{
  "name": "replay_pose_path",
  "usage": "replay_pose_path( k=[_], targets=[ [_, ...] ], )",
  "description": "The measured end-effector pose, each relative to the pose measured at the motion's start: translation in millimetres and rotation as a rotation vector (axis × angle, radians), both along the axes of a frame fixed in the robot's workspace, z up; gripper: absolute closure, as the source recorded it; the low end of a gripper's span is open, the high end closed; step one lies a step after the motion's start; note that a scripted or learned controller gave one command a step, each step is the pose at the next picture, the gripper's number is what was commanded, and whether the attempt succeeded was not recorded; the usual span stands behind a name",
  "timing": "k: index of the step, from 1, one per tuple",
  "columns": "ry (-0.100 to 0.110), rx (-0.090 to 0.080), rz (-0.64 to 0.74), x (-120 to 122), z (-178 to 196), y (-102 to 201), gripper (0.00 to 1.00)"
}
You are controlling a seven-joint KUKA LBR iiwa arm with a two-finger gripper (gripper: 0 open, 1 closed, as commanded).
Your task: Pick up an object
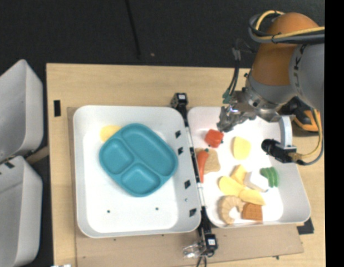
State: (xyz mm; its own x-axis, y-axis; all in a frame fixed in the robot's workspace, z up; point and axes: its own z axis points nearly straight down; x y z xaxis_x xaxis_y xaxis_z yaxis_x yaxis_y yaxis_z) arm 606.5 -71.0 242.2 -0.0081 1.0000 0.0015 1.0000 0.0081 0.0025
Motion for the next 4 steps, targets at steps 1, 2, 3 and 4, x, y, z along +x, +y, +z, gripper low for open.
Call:
replay_pose_path(
  k=[1, 2, 3, 4],
  targets=[
    [0.000, 0.000, 0.000, 9, 5, 61, 1.00],
    [0.001, -0.002, -0.003, 6, 8, 96, 1.00],
    [0.003, -0.003, -0.004, 9, -10, 99, 1.00],
    [0.004, -0.003, -0.007, 0, -7, 99, 1.00]
  ],
)
